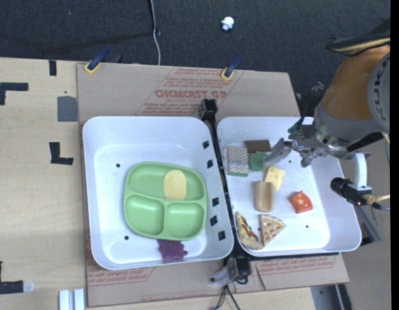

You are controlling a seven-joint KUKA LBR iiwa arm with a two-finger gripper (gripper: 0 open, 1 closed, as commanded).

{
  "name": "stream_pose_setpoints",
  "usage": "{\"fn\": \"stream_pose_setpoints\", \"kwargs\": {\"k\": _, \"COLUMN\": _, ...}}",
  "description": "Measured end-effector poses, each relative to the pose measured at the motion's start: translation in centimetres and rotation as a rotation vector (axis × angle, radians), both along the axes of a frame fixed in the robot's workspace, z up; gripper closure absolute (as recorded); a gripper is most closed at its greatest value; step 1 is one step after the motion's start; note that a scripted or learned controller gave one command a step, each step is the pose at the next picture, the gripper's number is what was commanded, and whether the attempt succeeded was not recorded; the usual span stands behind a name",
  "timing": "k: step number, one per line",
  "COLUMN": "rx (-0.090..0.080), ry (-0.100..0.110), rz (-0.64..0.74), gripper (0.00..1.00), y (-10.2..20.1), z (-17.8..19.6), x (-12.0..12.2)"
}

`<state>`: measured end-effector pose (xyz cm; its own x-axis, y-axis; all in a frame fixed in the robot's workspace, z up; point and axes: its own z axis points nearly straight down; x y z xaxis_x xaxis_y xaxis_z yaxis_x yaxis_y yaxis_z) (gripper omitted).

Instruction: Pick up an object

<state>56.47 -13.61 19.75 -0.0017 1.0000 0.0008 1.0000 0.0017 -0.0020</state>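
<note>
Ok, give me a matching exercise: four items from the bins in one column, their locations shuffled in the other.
Items:
1. yellow oval piece
2. purple grapes
3. red piece
4. pizza slice

Places:
A. right bin, beside the taco-like piece
B. on the green plate
C. left bin, below the plate
D. right bin, toward its right side

Pairs: 1-B, 2-C, 3-D, 4-A

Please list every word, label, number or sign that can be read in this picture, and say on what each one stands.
Red print in two lines, upside down, on the cardboard sheet behind the bins: too blurred to read with certainty.
Red print on the cardboard's front corners, below the left bin and the right bin: partly hidden and too blurred to read.
Black angular marks on the wooden bench: shapes, not letters.
Nothing legible on the green plate, the food items or the arm.
</note>
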Motion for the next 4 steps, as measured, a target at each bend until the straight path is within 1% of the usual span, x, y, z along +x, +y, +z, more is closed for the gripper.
{"fn": "stream_pose_setpoints", "kwargs": {"k": 1, "rx": 0.002, "ry": 0.008, "rz": 0.000, "gripper": 0.00, "y": 1.5, "z": -11.4, "x": -1.4}}
{"fn": "stream_pose_setpoints", "kwargs": {"k": 2, "rx": -0.002, "ry": -0.006, "rz": 0.002, "gripper": 0.00, "y": 2.4, "z": -11.2, "x": 4.1}}
{"fn": "stream_pose_setpoints", "kwargs": {"k": 3, "rx": -0.001, "ry": 0.000, "rz": -0.002, "gripper": 0.00, "y": 2.9, "z": -11.2, "x": -2.6}}
{"fn": "stream_pose_setpoints", "kwargs": {"k": 4, "rx": -0.002, "ry": -0.004, "rz": 0.001, "gripper": 0.00, "y": 1.3, "z": -11.3, "x": 2.4}}
